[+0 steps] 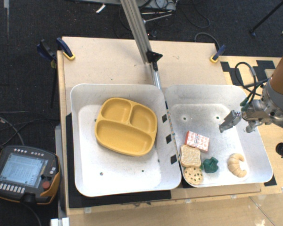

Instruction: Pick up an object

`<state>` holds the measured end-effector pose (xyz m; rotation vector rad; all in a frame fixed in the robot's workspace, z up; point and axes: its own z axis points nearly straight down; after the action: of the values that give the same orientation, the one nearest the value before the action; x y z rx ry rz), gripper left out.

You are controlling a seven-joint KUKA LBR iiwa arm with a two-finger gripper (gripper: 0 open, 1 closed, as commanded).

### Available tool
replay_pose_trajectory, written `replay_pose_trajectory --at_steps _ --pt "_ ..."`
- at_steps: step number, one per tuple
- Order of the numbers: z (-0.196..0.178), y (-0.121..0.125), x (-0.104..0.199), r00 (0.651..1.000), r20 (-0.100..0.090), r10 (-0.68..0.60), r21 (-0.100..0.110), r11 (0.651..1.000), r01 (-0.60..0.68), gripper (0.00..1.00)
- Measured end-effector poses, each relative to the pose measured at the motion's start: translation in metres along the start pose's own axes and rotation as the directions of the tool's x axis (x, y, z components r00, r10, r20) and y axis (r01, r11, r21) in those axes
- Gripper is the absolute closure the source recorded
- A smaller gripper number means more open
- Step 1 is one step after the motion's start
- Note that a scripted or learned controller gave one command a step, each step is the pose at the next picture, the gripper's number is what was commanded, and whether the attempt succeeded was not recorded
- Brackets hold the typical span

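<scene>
Nothing is picked up yet: the gripper [239,123] hangs with jaws spread and bare above the right bin [203,100], just beyond the pink packet [197,141], the bread slice [190,156] and the croissant [237,165].

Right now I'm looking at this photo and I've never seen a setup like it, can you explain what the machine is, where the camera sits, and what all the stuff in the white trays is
This is one picture from a fixed camera above a bench, looking down at a slant. The grey machine coming in from the picture's right is a robot arm, and the gripper at its end is a two-finger claw for picking things up. It hangs over the right bin, with nothing between its fingers. Two shallow white bins sit side by side. The left bin holds a yellow divided plate. In the right bin lie toy foods: a pink and white packet, a slice of bread, a round cookie, a small green piece and a croissant. The handheld controller lies on the floor at the lower left.
</scene>
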<state>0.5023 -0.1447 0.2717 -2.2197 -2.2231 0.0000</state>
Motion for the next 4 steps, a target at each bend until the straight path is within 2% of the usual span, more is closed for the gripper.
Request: replay_pose_trajectory --at_steps 1,3,4 --pt "0.000 0.000 0.000 1.000 0.000 0.001 0.000 1.000 -0.001 0.00" --pt "0.091 0.011 0.005 1.000 -0.001 0.001 0.005 1.000 -0.001 0.00" --pt "0.151 0.007 0.014 1.000 -0.002 0.001 0.007 1.000 -0.001 0.00"
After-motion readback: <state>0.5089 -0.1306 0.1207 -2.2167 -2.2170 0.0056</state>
